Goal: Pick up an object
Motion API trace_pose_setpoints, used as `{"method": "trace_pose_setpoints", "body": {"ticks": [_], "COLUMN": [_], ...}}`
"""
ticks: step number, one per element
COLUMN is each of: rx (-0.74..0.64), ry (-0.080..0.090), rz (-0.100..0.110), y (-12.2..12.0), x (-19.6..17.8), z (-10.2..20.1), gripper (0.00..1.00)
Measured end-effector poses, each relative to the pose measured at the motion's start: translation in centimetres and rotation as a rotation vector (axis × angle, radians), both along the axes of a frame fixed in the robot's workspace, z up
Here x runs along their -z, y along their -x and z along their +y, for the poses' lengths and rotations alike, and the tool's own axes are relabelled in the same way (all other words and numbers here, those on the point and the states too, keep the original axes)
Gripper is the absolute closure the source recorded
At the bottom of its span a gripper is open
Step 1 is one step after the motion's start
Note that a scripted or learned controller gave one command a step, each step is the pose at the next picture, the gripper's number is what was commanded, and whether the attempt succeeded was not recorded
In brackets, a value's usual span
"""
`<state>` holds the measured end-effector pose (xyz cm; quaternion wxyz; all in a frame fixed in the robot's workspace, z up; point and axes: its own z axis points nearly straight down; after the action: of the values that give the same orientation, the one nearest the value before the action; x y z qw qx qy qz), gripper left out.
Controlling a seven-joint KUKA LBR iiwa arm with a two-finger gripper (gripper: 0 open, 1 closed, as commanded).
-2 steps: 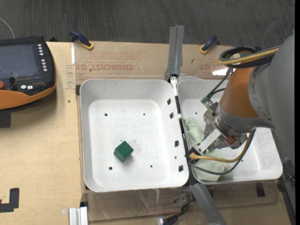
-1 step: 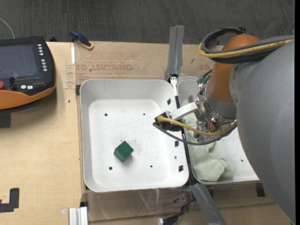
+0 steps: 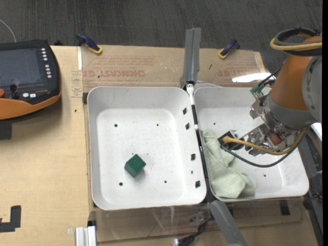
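Observation:
A small green cube point(image 3: 135, 165) lies in the left white bin point(image 3: 102, 137), toward its front middle. A crumpled pale green cloth point(image 3: 223, 168) rests in the right bin point(image 3: 292, 186), against its left wall and front edge. My gripper point(image 3: 260, 137) hangs low over the middle of the right bin, just right of the cloth's upper part. The grey arm with its orange band comes in from the right above it. I see nothing held in the gripper.
A grey divider post point(image 3: 192, 55) stands between the bins at the back. An orange and black teach pendant point(image 3: 25, 78) sits on the bench at the far left. Two clamps point(image 3: 89, 43) hold the cardboard behind the bins.

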<state>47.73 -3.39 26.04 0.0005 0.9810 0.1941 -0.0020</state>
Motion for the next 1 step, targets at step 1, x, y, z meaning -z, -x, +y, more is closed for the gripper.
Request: {"method": "trace_pose_setpoints", "body": {"ticks": [1], "rx": [0.172], "ry": [0.001], "rz": [-0.001], "y": [-0.04], "x": [-0.55], "z": [5.05], "gripper": [1.00]}}
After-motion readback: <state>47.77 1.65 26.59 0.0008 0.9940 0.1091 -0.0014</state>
